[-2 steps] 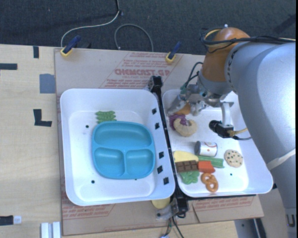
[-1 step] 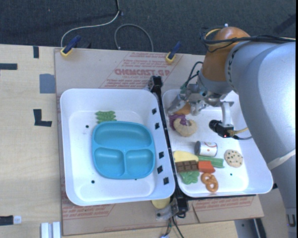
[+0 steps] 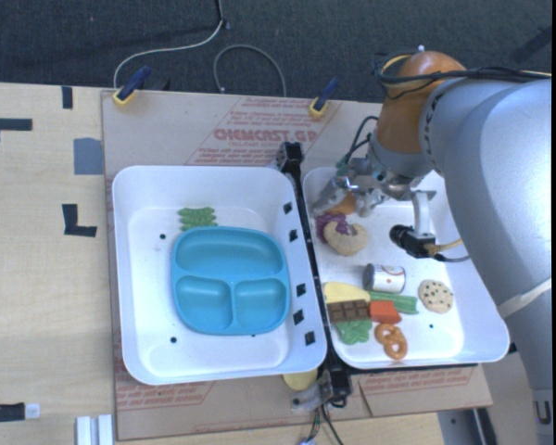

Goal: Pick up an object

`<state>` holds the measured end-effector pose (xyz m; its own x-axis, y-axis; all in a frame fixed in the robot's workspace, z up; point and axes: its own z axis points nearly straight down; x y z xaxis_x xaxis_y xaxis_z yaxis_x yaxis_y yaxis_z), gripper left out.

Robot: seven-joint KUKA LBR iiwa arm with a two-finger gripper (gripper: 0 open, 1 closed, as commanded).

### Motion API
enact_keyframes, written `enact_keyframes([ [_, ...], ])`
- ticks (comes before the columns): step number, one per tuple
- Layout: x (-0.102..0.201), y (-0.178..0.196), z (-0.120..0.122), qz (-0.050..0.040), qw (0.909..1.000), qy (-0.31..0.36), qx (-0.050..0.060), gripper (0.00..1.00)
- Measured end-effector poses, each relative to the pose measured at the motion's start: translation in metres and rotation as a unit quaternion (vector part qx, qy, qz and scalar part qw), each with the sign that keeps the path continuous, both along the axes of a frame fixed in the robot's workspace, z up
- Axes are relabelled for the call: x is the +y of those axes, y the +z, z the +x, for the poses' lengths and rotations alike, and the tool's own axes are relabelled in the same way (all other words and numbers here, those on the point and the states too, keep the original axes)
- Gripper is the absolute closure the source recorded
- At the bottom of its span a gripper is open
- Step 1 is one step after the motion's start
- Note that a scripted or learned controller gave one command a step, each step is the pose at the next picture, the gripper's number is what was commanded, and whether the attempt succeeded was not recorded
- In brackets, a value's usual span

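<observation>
Right now the pincer (image 3: 338, 199) is down in the far-left corner of the right bin (image 3: 477, 336), close against the divider, and it hangs just above a small purple piece (image 3: 331, 221) and a pale round cookie-like toy (image 3: 346, 237). Whether it is open or closed I cannot tell — the metal parts blur together under the wrist, and nothing can be seen held there.

The likeliest target, I judge, is that round pale toy, just below the pincer and touching the purple piece. Further off from the pincer, toward the near rim, lie a small white can (image 3: 386, 277), a chocolate-chip cookie (image 3: 435, 295), a yellow wedge (image 3: 344, 292), a brown block (image 3: 349, 311), a green and orange strip pair (image 3: 386, 306), a green leafy bit (image 3: 353, 333) and a pretzel (image 3: 392, 340). Away to the pincer's far side, across the divider, the left bin (image 3: 134, 248) holds a blue sectioned plate (image 3: 230, 279) and a green leafy toy (image 3: 196, 217).

To do this step well, the descent should be centred on one item rather than the seam between the purple piece and the round toy — otherwise both may be nudged aside. Being so near the bin wall, a straight vertical approach seems safest, closing only once low enough to straddle the toy.
</observation>
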<state>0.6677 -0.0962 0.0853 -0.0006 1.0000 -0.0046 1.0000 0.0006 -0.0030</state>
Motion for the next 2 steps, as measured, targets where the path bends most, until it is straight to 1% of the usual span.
enact_keyframes([
  [1,0.001,0.010,0.001,-0.0001,1.0000,0.001,-0.002,1.00],
  [2,-0.046,0.005,-0.050,0.0019,1.0000,-0.002,-0.007,1.00],
])
